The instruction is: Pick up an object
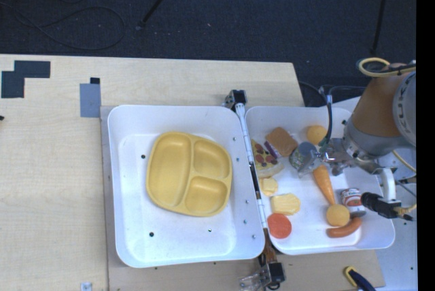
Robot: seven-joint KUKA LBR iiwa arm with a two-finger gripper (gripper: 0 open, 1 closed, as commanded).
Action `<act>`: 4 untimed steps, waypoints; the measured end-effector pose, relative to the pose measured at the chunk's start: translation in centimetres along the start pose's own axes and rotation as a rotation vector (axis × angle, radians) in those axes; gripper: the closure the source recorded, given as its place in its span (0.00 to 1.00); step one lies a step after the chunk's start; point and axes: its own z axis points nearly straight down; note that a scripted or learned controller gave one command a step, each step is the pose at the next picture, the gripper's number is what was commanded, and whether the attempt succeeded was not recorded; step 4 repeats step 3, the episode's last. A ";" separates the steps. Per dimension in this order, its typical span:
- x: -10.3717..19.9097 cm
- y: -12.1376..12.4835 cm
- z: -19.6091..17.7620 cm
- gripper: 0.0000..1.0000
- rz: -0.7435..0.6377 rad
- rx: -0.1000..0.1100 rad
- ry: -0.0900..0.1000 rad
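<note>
The right bin (pixel 380 236) holds several toy foods: a brown bread slice (pixel 281 141), a yellow round piece (pixel 315 134), an orange carrot (pixel 324 184), a small can (pixel 351 198), a yellow ball (pixel 338 215), a sausage (pixel 343 229), a red disc (pixel 279 226) and pale yellow pieces (pixel 285 203). My gripper (pixel 304 158) reaches in from the right and hangs low over the bin's middle, between the bread slice and the top of the carrot. Nothing is visibly held in it.
The left bin (pixel 129 215) carries a yellow divided plate (pixel 188 173). A multicoloured item (pixel 264 155) lies against the ridge between the bins. The arm's orange band (pixel 377 113) looms over the right bin's far right corner. Cables run beside the bench on the right.
</note>
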 end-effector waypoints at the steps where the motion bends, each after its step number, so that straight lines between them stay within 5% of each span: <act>1: -0.1 -0.1 -0.6 1.00 0.004 0.007 0.003; 2: 8.0 1.7 0.6 1.00 -0.003 0.002 0.000; 3: 15.2 -0.5 -9.1 1.00 -0.003 0.000 -0.002; 4: 15.2 -0.5 -9.1 1.00 -0.003 0.000 -0.002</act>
